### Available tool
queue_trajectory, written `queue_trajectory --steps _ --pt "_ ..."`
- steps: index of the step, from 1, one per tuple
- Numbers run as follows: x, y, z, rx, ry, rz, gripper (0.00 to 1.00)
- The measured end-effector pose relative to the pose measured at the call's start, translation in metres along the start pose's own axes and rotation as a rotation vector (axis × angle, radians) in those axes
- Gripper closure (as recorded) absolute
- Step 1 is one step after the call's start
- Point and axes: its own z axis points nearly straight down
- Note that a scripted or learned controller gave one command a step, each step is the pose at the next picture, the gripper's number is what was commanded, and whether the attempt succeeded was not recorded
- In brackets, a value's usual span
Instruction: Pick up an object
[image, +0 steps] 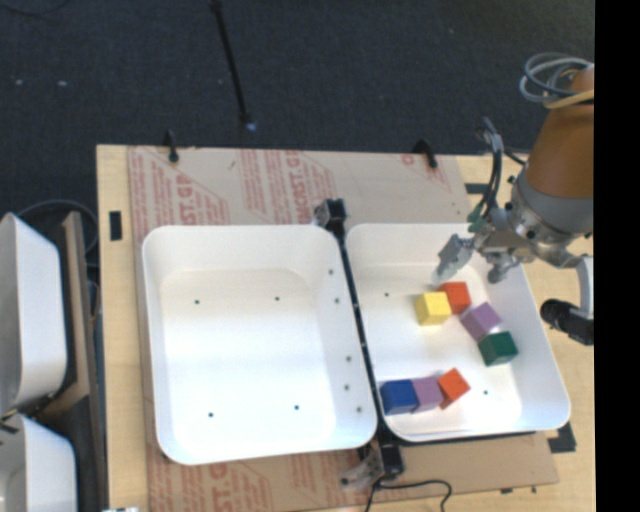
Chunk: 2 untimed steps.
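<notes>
Gripper (474, 260) is hovering over the right bin (535, 395), jaws spread wide and gripping nothing, just above the yellow cube (433, 307) touching an orange cube (458, 295).

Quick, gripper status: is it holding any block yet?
Gripper: open, holding nothing, above the right bin near the yellow block and an orange block.

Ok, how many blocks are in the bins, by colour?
Yellow: 1
Orange: 2
Purple: 2
Green: 1
Blue: 1
Total: 7, all in the right bin.
</notes>
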Motion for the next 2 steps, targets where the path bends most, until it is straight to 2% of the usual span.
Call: queue_trajectory --steps 1,2 --pt "0.0 0.001 -0.003 -0.006 0.0 -0.001 0.0" --pt "-0.009 -0.001 0.055 0.0 0.0 0.0 0.0"
